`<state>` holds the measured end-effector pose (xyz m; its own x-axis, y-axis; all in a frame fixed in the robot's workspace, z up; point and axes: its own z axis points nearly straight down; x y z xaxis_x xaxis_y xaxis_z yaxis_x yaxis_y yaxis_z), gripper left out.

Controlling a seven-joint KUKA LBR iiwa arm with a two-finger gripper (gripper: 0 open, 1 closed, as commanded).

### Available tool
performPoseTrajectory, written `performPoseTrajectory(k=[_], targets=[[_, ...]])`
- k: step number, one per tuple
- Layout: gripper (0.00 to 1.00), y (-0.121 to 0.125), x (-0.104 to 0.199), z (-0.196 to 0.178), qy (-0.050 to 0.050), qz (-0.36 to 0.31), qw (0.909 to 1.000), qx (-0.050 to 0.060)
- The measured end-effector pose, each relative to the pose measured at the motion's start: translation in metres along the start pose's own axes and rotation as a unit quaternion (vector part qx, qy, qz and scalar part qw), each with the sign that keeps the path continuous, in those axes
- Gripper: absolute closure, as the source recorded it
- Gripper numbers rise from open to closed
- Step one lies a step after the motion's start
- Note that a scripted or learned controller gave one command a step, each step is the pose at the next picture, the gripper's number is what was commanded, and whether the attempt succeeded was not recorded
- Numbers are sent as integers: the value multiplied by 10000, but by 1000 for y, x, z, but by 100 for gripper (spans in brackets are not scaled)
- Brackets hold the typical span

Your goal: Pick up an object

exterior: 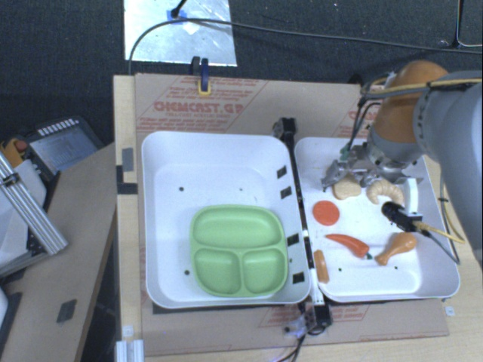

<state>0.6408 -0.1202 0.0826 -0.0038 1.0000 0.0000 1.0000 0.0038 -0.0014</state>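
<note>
The gripper is low in the upper middle of the right white bin. It is dark and small in the picture, and I cannot tell if it is open or closed. Its tip is right over the top edge of a pale tan lumpy toy food. I cannot tell if they touch. The gripper hides part of the lump's top. The lump is smooth and light brown, a bit like a small bun, and it lies flat on the bin floor.

Just to the right of the lump is a curved tan toy roll. Its upper part goes under the gripper's body. Below and left of the lump lies a round flat orange-red disc. Lower down is a red toy chili pepper. To the right of it is a tan toy chicken leg. A small orange toy sausage lies against the bin's left wall, near the bottom.

Above the gripper is the orange band and then the grey arm. The arm is cut off by the right side of the picture.

The left white bin holds a green plastic plate with three sections in its lower right part.
</note>
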Motion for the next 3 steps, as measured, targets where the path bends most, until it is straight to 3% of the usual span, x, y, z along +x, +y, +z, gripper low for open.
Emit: performPoseTrajectory(k=[1,3], targets=[[100,2,0,-14,-4,-7,10000,-30],[100,-3,-14,-117,-8,15,10000,-41]])
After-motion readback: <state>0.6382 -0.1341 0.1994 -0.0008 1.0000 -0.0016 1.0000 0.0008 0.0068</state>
